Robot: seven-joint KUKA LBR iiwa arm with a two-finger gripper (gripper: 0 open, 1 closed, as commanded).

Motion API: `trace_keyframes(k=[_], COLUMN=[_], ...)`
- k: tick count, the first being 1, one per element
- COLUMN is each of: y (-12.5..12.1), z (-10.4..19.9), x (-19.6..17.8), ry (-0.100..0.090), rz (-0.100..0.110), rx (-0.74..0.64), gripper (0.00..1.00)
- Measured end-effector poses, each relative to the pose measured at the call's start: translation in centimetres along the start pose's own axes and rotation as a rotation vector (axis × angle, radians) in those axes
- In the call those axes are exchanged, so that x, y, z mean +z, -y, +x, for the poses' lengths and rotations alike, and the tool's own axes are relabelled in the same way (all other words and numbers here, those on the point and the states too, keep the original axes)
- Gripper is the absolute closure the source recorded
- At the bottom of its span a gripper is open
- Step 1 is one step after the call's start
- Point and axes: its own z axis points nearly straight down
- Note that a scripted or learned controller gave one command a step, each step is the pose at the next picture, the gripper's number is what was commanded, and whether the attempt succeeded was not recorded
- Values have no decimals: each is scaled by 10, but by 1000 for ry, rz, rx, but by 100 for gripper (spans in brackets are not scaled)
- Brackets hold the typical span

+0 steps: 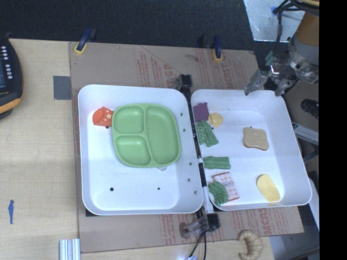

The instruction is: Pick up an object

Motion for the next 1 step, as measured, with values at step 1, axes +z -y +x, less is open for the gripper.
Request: trace_keyframes(k=[1], y=[45], z=[-6], x=[159], ry=[1], rz=[5], rx=[0], gripper=[0])
